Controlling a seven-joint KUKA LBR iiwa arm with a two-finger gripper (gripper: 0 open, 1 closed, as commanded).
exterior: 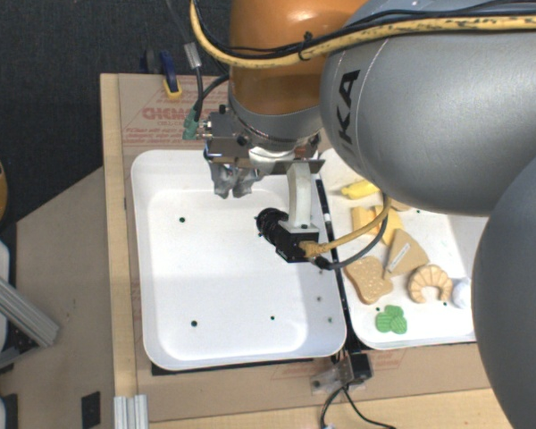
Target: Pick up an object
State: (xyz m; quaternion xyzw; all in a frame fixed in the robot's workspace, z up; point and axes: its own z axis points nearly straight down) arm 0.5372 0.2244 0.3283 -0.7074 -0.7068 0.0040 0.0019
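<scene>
Pincer (pixel 235 184) hangs over the far side of the left bin (pixel 161 329), near that bin's far rim, under the orange band of the arm (pixel 429 88). Finger state: cannot tell, the tips are small, dark and partly under the wrist; nothing is seen between them. A white bracket with a black block (pixel 281 235) and a yellow cable hangs from the wrist just beside the pincer, over the divide between the bins. Left bin floor shows bare white with a few dark dots. The candidates all lie in the right bin (pixel 429 333), well apart from the pincer: a toast slice (pixel 369 278) near the dividing rim, a croissant (pixel 429 283) beside it, a green leafy piece (pixel 391 320) toward the near rim, a yellow piece (pixel 361 189) at the far side, and tan wedge shapes (pixel 402 250) between. Judgement: they look like toy food, likely light, stiff, smooth plastic, so slippery. The toast slice looks flat; take it across its narrow width. The croissant offers a rounder body, best gripped across its middle. Hidden: the arm covers much of the right bin's far and right parts; the object at the right edge beside the croissant is too cut off to name.
</scene>
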